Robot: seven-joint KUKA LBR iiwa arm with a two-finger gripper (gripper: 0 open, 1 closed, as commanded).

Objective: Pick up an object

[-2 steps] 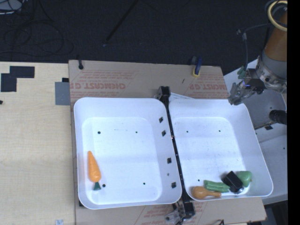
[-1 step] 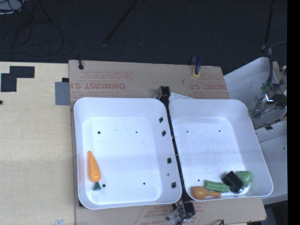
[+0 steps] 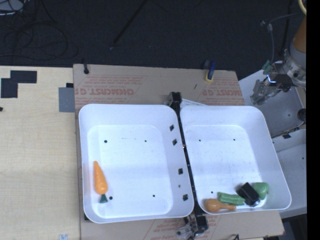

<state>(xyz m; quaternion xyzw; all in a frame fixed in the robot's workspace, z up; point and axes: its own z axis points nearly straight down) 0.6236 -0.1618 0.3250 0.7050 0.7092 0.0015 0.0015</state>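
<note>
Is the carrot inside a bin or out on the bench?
Inside: the carrot lies flat in the left bin, near its left wall.

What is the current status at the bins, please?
Gripper up right of the bins, holding nothing seen. Carrot in left bin. Black block atop green pieces, right bin corner.

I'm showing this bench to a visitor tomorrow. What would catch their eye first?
Probably the orange carrot, lying alone near the left bin's left wall. Next, the cluster in the right bin's near corner: a black block on green pieces, with an orange-tan pear-shaped toy beside them.
</note>
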